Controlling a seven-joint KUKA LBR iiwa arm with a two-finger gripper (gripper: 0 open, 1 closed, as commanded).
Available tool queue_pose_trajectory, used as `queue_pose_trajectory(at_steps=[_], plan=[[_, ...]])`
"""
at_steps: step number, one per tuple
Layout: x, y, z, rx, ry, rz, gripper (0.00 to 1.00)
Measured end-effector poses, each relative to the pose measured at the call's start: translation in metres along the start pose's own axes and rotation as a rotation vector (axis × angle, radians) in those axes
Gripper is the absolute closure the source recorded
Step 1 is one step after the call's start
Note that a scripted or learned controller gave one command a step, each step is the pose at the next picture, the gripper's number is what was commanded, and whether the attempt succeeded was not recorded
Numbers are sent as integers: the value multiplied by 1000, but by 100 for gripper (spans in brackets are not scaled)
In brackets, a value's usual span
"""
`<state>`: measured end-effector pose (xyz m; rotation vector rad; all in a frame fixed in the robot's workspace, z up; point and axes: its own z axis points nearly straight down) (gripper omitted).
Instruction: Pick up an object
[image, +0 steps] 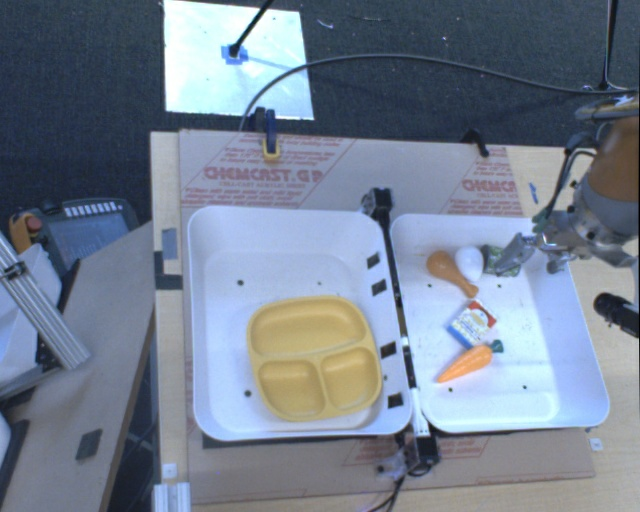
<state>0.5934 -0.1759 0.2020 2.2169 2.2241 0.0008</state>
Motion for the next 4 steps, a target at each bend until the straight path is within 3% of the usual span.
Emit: queue_pose_trajectory(at_steps=[3,4], plan=[[10,-2,119,2,1,2,0],[9,0,106,-3,-1,2,100]])
